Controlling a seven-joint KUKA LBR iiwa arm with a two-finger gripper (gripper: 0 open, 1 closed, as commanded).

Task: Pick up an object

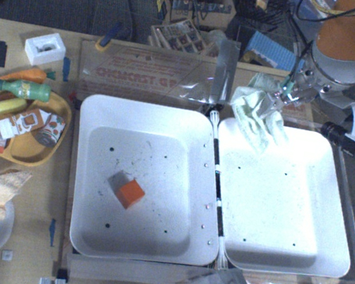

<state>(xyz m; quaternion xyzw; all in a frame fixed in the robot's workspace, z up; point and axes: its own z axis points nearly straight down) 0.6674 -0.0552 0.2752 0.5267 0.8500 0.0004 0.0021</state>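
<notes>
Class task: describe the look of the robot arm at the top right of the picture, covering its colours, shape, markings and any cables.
The arm is thick and rounded, with a broad orange band above a grey shell. Dark letters, cut off by the picture's edge, mark the grey casing on the right. Below the band sits a grey wrist ring, and thin cables trail by the small metal gripper. A white bracket and a black fitting stick out at the right.

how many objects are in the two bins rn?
2. An orange block lies in the left bin, near its middle. A pale crumpled cloth hangs at the right bin's far-left corner, under the tool. The cloth could be hiding something.
</notes>
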